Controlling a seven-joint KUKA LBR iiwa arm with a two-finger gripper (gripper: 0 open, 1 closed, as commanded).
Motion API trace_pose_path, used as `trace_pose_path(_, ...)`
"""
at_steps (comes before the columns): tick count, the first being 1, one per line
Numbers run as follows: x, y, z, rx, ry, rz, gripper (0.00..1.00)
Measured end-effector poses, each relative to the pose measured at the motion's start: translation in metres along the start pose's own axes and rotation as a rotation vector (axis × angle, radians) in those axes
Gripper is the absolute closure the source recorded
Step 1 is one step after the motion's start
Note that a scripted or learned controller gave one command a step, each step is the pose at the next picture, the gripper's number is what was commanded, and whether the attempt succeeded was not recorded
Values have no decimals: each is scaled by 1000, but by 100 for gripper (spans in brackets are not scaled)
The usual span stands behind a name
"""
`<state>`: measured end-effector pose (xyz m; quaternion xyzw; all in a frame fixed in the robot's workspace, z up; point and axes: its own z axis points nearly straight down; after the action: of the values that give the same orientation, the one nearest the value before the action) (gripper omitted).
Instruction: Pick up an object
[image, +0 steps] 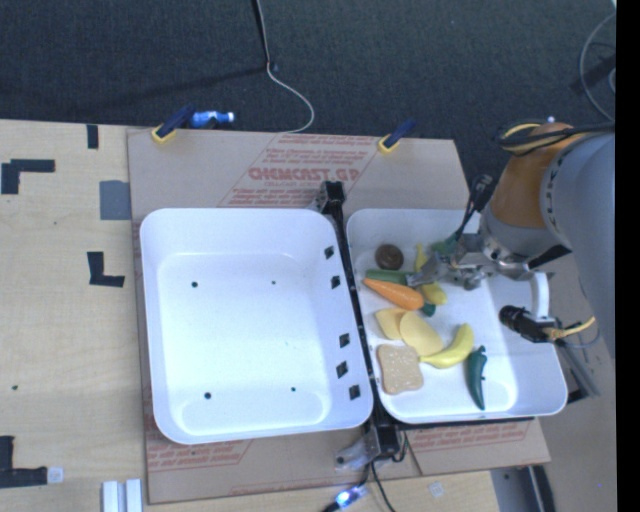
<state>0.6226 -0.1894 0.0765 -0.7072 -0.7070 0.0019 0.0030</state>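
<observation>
The right bin (530, 385) holds several toy foods. An orange carrot (395, 293) lies by its left wall, with a brown round piece (389, 257) behind it. Nearer the front are a yellow slice (419, 333), a banana (453, 349), a slice of bread (401, 369) and a dark green pepper (475, 377). My gripper (447, 263) is low in the back of this bin, beside a small yellow and green piece (431, 293). The grey arm with its orange band (520, 190) comes in from the right.
The left bin (240, 320) stands next to the right one on a cardboard sheet (290, 170). A black divider (345, 290) runs between the two bins. A cable (285, 85) hangs over the dark floor at the back.
</observation>
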Motion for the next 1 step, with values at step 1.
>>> trace_pose_path(1, 0, 3, -18, -6, -2, -3, 100)
